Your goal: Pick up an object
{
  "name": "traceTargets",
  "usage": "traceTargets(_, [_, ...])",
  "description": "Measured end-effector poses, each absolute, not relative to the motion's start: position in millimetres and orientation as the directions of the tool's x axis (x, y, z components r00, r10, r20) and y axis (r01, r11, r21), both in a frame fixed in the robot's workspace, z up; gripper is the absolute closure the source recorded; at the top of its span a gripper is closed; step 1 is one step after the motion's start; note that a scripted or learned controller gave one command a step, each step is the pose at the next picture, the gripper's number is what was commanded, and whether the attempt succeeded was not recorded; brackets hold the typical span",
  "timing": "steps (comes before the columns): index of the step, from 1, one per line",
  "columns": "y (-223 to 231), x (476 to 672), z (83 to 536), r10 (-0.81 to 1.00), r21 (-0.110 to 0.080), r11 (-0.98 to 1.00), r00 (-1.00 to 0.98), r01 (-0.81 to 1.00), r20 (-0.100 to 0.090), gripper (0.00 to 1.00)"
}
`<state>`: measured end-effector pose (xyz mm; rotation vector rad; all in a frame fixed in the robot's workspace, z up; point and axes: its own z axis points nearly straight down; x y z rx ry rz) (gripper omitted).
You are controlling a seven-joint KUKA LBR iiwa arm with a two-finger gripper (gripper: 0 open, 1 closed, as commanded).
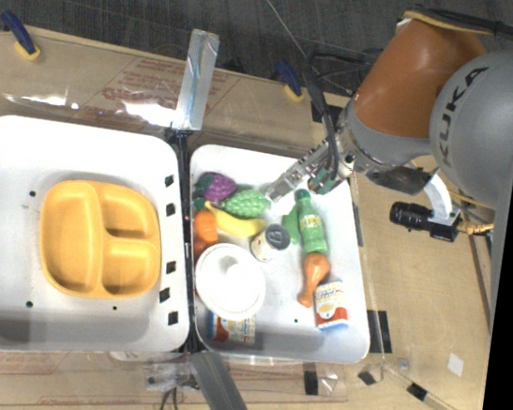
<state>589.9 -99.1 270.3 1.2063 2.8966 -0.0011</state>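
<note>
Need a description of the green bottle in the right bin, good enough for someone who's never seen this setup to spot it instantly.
Start at the right white bin, the one crowded with toy food, and look to its upper right part, just below the gripper. The green bottle lies there pointing up the bin, beside the green grapes and above the orange chicken drumstick. It alone is green with a screw cap and a label.

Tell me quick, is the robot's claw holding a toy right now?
Gripper: poised over the green grapes in the right bin; open or shut cannot be told.
</note>
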Motion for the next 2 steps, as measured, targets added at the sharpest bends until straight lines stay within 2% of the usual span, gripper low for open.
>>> traceTargets(1, [-115, 649.1, 286, 0.825, 0.000, 0.565, -0.565, 0.825, -0.002, 1.00])
traceTargets(2, [-69, 651.2, 224, 0.809, -0.003, 0.588, -0.588, 0.809, 0.002, 1.00])
